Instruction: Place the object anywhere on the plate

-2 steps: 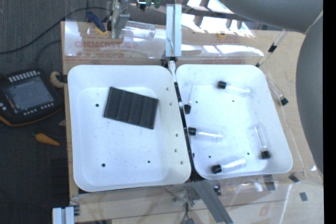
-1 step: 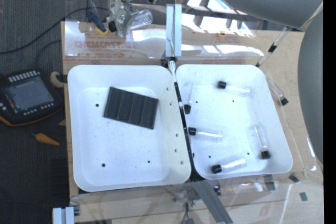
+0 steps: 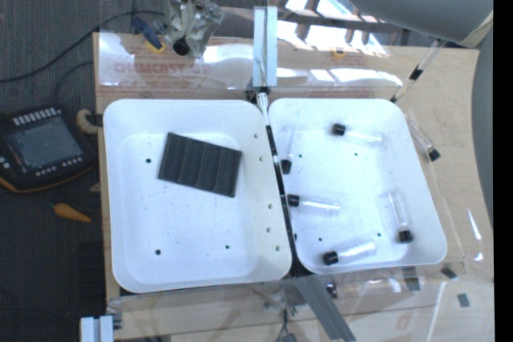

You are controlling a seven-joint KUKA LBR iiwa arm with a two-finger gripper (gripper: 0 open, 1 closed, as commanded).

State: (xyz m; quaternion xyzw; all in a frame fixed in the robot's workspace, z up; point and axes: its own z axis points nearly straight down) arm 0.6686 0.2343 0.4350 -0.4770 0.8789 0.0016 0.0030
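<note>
The gripper (image 3: pixel 186 44) hangs over the worktop's far edge, beyond the left bin (image 3: pixel 128 268); whether its jaws are spread cannot be told. The clear capped vials (image 3: pixel 355 135) lie well off in the right bin (image 3: pixel 425 236), the dark ridged plate (image 3: pixel 199 165) nearer. Each vial looks light, stiff, slippery and apt to roll; pinching across mid-body seems safest.

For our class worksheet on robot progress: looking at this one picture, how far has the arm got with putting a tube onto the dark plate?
Nothing looks done yet: the dark plate in the left bin bears no tube. Several clear tubes with black caps lie in the right bin. The gripper is above the bench's far edge, outside both bins, with no tube visible in it. Picking up and placing a tube remain.
</note>
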